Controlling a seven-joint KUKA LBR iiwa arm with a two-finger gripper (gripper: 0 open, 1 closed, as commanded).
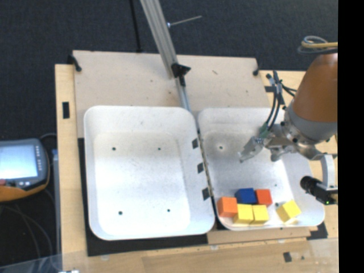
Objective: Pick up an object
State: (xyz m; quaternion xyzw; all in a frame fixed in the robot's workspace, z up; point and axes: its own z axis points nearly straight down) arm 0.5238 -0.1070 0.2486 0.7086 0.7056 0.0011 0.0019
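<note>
At centre right, the gripper (250, 151) is held above the right bin (227, 124). Finger state cannot be told. Coloured blocks (250, 205) are clustered at lower right.

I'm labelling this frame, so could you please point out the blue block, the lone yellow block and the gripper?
blue block (246, 195): camera view, its top face.
lone yellow block (289, 210): camera view, its top face.
gripper (250, 151): camera view, its tip.

The arm (315, 95) is showing a rounded orange band above a grey wrist. Dark cables (276, 98) are running along its left side, a pale one looping above. The metallic gripper (250, 151) is tapering narrow.
</note>
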